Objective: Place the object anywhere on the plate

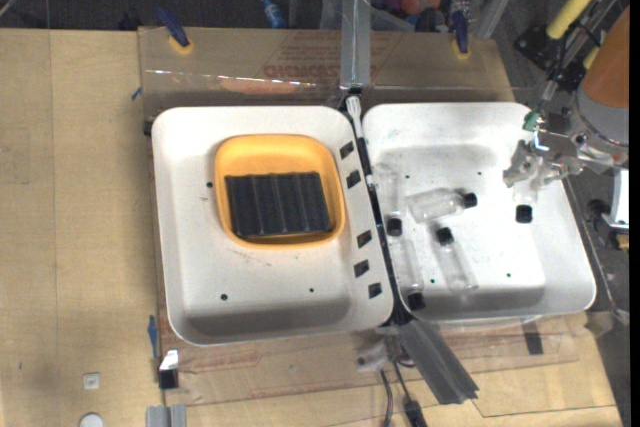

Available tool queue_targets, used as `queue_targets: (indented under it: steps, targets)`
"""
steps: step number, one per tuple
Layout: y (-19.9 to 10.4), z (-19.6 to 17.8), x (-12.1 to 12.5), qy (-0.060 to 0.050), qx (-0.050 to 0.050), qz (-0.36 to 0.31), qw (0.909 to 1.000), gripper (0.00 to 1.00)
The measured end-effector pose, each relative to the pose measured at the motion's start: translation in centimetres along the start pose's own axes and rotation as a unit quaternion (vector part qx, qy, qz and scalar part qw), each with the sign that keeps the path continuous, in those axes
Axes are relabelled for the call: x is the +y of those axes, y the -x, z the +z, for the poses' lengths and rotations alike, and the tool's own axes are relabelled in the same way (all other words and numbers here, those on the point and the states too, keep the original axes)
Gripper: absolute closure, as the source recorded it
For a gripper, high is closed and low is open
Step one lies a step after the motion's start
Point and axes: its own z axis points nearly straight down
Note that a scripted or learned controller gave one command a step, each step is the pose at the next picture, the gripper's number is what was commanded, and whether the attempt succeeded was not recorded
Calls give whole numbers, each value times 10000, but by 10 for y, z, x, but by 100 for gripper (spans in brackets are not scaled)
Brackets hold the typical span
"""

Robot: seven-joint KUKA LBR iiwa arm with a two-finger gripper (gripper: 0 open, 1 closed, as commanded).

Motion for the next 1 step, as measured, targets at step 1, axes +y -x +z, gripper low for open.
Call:
queue_targets:
  steps: [1]
  targets:
    - [-33,15,74,23,-1,-1422,9898,100]
